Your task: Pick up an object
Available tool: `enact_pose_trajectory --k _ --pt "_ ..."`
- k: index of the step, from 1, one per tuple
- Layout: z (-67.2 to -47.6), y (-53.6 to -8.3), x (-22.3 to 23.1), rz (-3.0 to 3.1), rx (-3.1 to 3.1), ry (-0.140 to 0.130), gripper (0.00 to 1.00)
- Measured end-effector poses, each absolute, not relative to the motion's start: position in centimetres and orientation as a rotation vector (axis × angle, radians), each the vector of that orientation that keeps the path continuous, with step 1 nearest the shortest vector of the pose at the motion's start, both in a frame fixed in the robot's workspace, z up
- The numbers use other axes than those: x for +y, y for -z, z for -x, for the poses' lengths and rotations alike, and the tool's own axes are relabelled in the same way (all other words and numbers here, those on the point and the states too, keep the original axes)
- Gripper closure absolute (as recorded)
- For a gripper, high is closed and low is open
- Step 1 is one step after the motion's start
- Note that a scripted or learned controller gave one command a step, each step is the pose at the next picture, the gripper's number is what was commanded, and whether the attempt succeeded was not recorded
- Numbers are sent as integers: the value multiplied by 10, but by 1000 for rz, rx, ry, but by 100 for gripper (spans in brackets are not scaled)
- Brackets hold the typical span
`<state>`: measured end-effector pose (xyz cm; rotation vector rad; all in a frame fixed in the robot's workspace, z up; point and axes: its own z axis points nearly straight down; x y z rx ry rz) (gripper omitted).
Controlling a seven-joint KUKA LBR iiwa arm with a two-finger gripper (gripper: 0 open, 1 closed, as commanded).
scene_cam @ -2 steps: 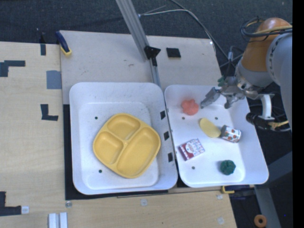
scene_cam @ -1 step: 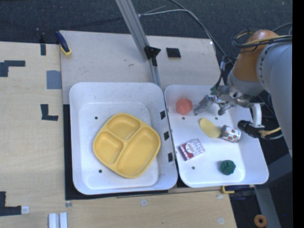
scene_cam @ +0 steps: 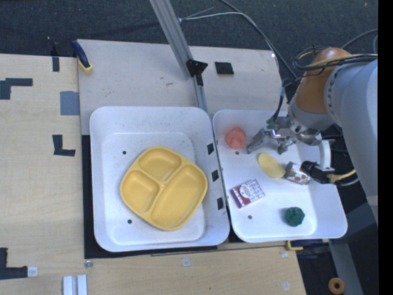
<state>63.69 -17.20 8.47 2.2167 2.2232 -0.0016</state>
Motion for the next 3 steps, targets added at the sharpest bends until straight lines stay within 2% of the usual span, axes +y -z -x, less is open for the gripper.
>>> enact_pose_trajectory --k 1,3 --pt "-638 -97 -172 -2212 2221 -1 100" --pt "-645 -191 -178 -2217 2222 -3 100"
